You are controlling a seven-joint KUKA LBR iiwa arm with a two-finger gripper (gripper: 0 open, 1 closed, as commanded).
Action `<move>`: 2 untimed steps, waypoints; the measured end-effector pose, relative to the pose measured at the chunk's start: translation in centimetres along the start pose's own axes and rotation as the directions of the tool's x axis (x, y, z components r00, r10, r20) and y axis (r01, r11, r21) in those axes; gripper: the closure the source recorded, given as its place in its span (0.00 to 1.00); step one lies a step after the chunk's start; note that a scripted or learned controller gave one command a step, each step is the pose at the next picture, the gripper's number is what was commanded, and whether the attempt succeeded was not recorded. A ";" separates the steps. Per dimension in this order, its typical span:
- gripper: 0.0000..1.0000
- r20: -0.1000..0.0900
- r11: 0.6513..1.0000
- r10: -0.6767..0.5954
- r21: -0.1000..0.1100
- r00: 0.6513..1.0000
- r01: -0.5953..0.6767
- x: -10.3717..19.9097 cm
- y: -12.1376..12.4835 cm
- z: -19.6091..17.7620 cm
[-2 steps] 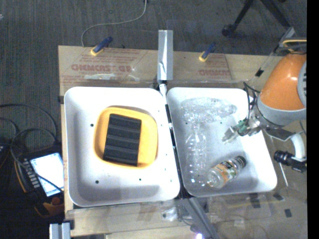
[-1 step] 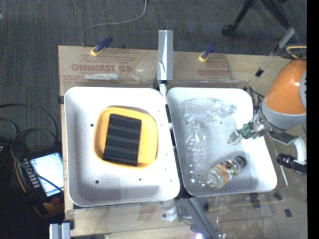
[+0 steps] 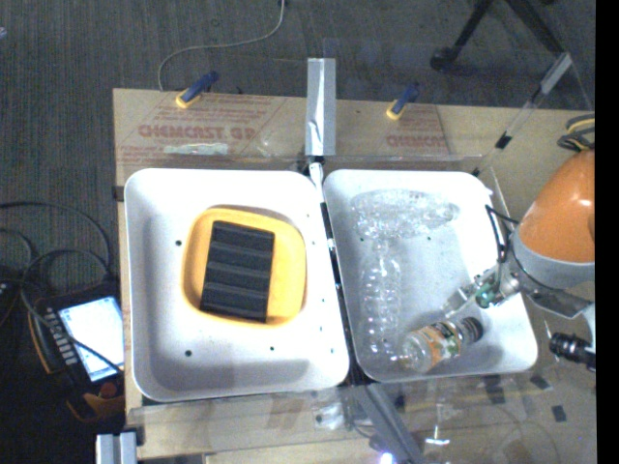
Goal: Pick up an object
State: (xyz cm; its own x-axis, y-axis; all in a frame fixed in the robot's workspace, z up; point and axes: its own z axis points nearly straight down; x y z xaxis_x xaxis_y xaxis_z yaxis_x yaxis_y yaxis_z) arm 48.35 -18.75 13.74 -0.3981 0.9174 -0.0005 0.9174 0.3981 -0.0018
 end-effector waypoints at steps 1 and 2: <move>0.00 -0.001 0.999 0.035 -0.003 0.999 -0.035 2.7 9.1 -5.0; 0.00 0.002 1.000 0.024 0.000 1.000 -0.024 -0.7 8.7 -4.6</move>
State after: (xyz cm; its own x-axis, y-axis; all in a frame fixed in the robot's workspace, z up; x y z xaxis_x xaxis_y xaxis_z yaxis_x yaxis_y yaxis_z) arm 56.61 -15.95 18.34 -0.3760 0.9266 -0.0021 0.9266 0.3760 -0.0014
